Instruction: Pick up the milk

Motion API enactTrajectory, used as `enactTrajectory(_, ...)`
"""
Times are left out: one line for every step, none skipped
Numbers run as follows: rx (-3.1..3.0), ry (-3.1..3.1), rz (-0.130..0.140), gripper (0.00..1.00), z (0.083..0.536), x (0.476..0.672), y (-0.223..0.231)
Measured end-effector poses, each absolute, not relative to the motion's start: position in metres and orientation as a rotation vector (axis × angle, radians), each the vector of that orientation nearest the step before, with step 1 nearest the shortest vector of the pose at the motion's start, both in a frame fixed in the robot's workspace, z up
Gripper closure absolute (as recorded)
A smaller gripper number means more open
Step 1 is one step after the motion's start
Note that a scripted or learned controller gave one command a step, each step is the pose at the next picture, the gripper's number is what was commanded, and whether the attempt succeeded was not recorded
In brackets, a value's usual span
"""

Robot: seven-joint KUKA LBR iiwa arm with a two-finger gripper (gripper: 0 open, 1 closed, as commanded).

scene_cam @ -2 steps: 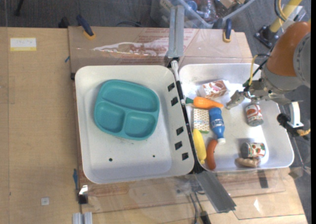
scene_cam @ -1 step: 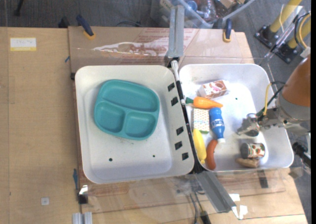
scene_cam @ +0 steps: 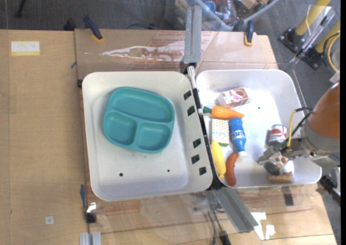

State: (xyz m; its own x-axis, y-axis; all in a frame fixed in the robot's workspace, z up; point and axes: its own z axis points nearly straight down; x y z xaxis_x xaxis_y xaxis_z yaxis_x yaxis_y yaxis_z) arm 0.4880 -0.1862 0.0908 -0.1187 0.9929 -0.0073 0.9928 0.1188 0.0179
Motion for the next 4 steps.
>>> enactTrajectory(2.07, 2.321, 0.025, 1.0, 0.104, 0.492, -0.188)
enactTrajectory(2.599, 1.731, 0.019, 1.0, 0.092, 0.498, -0.151)
enactTrajectory(2.496, 1.881, 0.015, 1.0, 0.092, 0.568, -0.097)
enactTrajectory(2.505, 1.874, 0.009, 0.0, 0.09, 0.566, -0.1)
